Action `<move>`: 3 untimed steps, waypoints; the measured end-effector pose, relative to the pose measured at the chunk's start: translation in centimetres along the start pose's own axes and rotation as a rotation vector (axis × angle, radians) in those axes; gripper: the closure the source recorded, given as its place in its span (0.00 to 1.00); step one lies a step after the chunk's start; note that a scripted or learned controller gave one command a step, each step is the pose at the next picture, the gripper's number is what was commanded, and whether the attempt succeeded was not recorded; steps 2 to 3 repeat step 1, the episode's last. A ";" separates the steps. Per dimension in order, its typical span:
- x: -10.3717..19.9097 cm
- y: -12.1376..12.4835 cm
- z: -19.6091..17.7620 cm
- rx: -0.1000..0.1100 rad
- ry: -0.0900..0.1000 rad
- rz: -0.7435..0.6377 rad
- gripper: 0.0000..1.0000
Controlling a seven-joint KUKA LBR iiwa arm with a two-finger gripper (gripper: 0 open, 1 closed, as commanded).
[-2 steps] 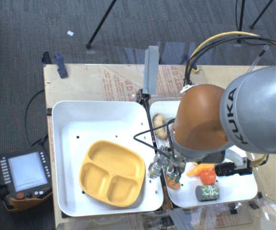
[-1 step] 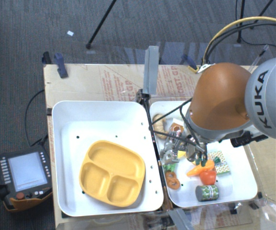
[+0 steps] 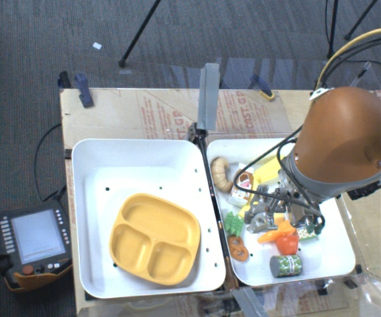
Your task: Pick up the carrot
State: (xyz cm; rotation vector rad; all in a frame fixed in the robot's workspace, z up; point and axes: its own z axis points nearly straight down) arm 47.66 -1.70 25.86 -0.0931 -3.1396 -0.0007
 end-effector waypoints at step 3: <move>0.0 0.0 0.1 0.000 0.001 0.000 0.00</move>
